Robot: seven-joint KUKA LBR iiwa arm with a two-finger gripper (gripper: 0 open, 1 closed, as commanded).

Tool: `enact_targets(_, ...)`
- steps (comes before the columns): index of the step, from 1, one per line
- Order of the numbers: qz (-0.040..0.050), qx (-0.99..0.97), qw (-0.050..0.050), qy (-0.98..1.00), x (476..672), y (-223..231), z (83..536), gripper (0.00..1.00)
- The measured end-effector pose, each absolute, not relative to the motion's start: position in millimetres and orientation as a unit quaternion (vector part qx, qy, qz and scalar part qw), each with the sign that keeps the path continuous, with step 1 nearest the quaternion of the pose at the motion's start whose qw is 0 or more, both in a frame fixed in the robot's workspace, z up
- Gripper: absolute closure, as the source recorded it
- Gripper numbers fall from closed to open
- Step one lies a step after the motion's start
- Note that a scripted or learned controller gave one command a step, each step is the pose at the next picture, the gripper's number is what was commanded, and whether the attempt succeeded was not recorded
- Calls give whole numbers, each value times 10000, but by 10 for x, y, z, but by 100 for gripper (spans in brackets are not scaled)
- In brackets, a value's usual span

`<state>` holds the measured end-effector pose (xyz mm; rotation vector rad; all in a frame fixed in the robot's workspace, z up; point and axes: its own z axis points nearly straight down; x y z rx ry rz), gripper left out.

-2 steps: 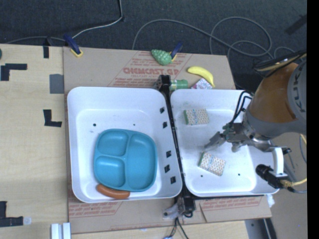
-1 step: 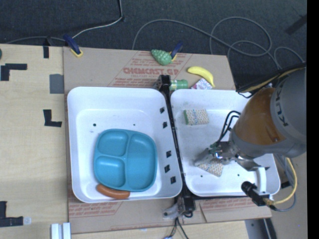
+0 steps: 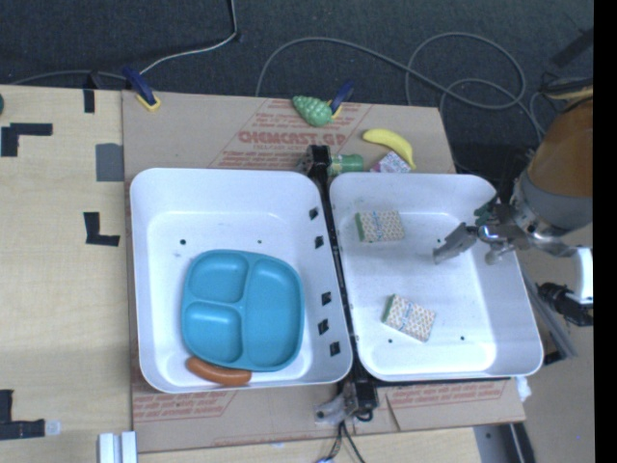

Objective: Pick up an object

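Observation:
Two small patterned packets lie in the right bin: one packet near the back left, the other packet towards the front middle. My gripper hangs over the right side of that bin, to the right of the back packet and apart from both. It is open, with nothing between its fingers. In the left bin sits a blue divided plate, with an orange sausage against its front edge.
Behind the bins, on the cardboard, lie a yellow banana, a green toy, a small green item and a small packet. Cables run across the dark floor at the back. A black divider separates the bins.

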<state>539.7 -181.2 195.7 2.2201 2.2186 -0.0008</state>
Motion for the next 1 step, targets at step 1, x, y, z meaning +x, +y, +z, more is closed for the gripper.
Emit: enact_targets(1,10,7065,-10,7077,5251,-1043,858,0)
